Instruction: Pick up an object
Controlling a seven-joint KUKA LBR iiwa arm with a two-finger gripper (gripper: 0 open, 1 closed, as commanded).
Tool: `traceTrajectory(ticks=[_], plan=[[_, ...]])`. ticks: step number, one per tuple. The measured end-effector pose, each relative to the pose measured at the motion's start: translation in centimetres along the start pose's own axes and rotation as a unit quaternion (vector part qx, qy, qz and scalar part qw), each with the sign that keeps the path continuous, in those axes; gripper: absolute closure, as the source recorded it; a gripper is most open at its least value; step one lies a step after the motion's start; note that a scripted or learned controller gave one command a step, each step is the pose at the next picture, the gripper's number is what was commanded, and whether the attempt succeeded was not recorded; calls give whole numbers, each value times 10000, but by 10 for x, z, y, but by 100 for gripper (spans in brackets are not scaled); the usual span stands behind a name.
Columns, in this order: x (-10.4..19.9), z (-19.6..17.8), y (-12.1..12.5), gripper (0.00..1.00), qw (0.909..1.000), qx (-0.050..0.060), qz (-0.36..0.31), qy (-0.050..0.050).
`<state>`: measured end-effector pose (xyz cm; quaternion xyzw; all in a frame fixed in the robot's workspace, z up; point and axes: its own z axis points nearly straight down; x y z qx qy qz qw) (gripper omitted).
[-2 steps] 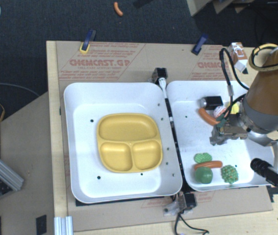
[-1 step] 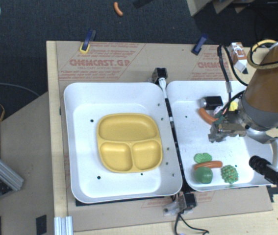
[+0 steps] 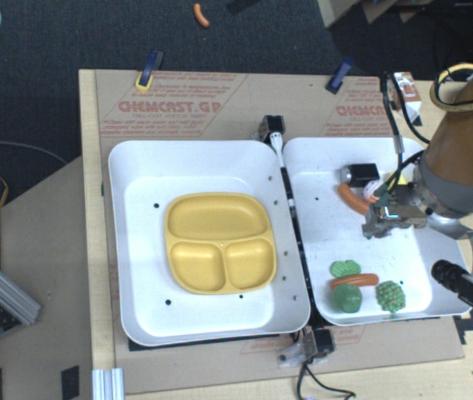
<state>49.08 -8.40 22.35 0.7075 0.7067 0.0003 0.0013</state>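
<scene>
Now the pincer [image 3: 384,220] hangs low over the right bin [image 3: 319,248], and I cannot tell its state. Just beside it, up and to the left, lies an orange sausage [image 3: 352,197]. Below it sit green toys [image 3: 345,269] and a green pinecone [image 3: 390,296]. Far left, a yellow tray [image 3: 219,242] fills the left bin [image 3: 136,223].

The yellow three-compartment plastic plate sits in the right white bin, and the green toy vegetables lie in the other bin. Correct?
Not quite. The camera view shows the yellow three-compartment plastic plate in the left white bin, not the right one. The green toy vegetables lie in the other bin, the right white bin, near its front edge.
</scene>
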Motion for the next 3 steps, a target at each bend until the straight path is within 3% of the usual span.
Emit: traceTrajectory(ticks=[2,3], plan=[[12,-8,-11,100,10000,16,-11,11],[-1,-7,-15,100,10000,19,1,8]])
